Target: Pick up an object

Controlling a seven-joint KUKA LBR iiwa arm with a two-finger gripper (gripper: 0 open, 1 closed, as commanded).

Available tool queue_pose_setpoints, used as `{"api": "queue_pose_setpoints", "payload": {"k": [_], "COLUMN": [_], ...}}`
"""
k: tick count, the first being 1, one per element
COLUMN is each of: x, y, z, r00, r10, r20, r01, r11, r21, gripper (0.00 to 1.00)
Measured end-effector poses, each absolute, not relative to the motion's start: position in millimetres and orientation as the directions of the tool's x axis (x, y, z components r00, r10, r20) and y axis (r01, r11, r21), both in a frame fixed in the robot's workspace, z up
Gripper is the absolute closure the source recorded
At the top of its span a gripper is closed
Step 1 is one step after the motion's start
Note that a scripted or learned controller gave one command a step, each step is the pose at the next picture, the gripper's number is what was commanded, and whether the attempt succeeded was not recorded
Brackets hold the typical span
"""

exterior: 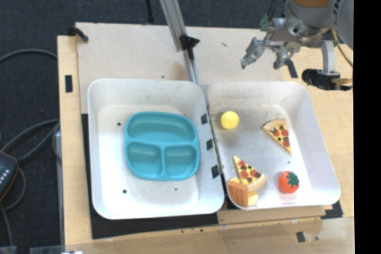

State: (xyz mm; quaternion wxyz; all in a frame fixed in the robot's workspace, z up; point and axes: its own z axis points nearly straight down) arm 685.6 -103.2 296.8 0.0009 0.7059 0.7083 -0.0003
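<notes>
Probably best to aim for the small round yellow ball (230, 120), as the nearest to the fingers among the loose things. Lies on the floor of the right-hand shallow white bin (325, 154), forward of the fingertips toward the near edge of the bench and a little toward the arm-less side, lower than them. No long axis to consider here, being round; any closing direction seems to serve.

Above the bare tan bench top (119, 50), just beyond the far rim of that bin, hangs the two-finger gripper (268, 56), with fingers (250, 57) spread apart and nothing between them.

Further from the fingers than the ball: a triangular toy pizza slice (278, 134), its long axis running away from the fingers; then a second toy pizza slice (247, 171) touching a tan bread-like block (241, 192), and a small red toy fruit (288, 182) near the front rim.

Well apart in the left-hand white bin (93, 146): a turquoise plastic divided tray (161, 146).

Beside the path, a slanted grey metal post (172, 6), near the wall between the bins; likely to matter only for a wide swing.
</notes>
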Motion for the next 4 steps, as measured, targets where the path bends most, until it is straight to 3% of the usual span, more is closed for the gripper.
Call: {"api": "queue_pose_setpoints", "payload": {"k": [1,4], "x": [685.6,684.5], "y": [-103,-97], "z": [297,129], "r00": [-0.004,-0.003], "r10": [1.0,1.0], "r20": [-0.002,-0.002], "r01": [1.0,1.0], "r11": [0.004,0.003], "r21": [0.001,-0.003], "gripper": [0.0,0.0]}}
